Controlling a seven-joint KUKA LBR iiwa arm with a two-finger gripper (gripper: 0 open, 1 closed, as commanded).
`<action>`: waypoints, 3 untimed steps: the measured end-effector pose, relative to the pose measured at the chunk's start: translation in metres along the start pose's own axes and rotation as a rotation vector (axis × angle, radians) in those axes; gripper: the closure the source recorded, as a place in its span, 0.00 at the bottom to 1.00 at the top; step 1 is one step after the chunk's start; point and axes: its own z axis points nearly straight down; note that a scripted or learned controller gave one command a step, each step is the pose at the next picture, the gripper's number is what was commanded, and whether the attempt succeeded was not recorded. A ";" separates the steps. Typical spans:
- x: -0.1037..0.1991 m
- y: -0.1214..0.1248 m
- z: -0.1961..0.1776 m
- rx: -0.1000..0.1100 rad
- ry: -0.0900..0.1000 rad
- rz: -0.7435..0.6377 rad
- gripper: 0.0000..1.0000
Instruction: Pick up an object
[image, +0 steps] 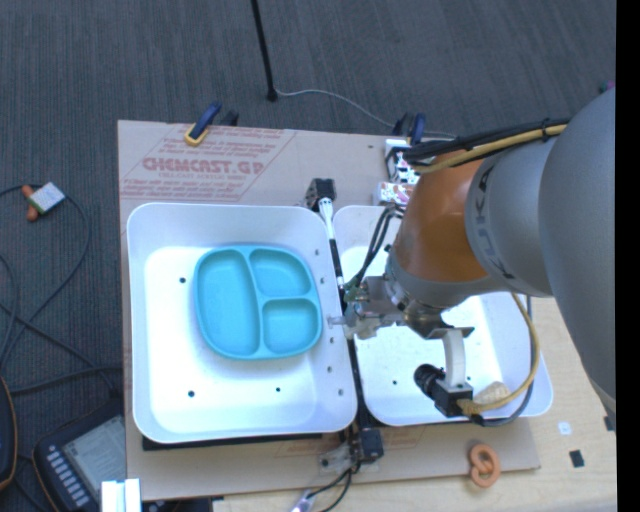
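Seen from above at a slant, a tabletop (200, 175) covered by a printed cardboard sheet carries two shallow white bins side by side. The robot arm (480, 225), grey with a wide orange band, reaches in from the right and covers most of the right bin (400, 395), so much of that bin's floor is hidden. The arm's bulk also hides most of the end effector (352, 318); it sits low over the divide between the two bins, at the right bin's left edge, and whether it is open or closed cannot be told, nor can anything be seen held in it.

In the left bin (160, 380) lies a light blue plate (255, 300), a rounded rectangle with three compartments: one long section on its left and two smaller ones on its right. It rests flat near the bin's middle, its right edge close to the end effector.

An orange ring (484, 465) lies on the tabletop below the right bin.
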 end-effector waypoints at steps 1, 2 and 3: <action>-0.073 -0.010 0.000 -0.002 -0.001 0.003 1.00; -0.031 -0.014 0.000 -0.001 0.001 -0.001 1.00; -0.033 -0.014 0.000 -0.001 0.001 -0.001 1.00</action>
